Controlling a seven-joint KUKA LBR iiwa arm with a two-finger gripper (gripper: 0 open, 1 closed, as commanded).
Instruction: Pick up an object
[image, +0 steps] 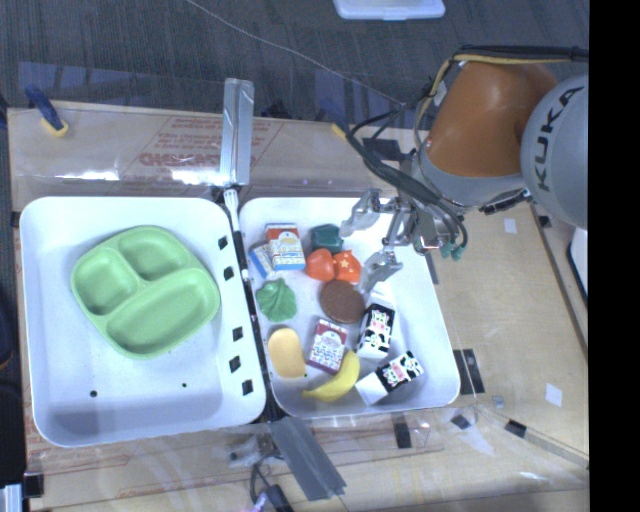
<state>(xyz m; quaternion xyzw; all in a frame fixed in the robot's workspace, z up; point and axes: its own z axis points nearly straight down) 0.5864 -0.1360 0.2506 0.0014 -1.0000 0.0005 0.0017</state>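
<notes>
Toys crowd the right bin (440, 350), heaped toward its middle and near edge, likely tipped in loose so any one can be taken: a banana (338, 380), two cow-print cartons (377, 330), a brown disc (342, 300), an orange piece (333, 265). The hand (385, 245) hangs over the bin's far right corner, above the pile, nothing visibly between its fingers; how wide they stand I cannot tell, since cables and brackets blur them. The left bin (40, 380) carries a green divided plate (145, 290). The arm's body is cut off at the frame's right.
</notes>
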